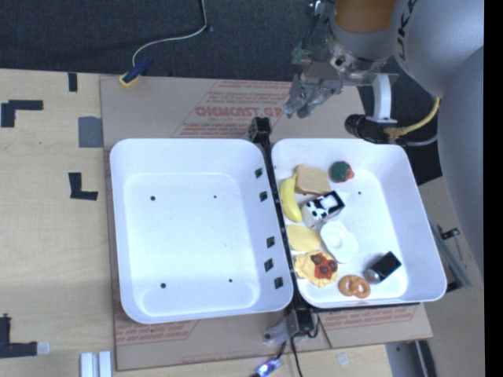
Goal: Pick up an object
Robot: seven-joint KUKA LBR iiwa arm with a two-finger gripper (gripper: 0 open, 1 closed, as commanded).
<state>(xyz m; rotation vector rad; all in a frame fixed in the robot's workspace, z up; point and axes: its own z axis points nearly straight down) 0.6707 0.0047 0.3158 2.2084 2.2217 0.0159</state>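
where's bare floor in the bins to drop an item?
Left bin: bare floor wall to wall. Right bin: open strip along its right wall, past the green ball and black block. Crowded against the divider: banana, bread, pretzel.

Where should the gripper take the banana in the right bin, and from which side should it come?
Probably from above, across the middle of the banana. It lies flat along the right bin's left wall, touching the bread, so its ends and sides look crowded.
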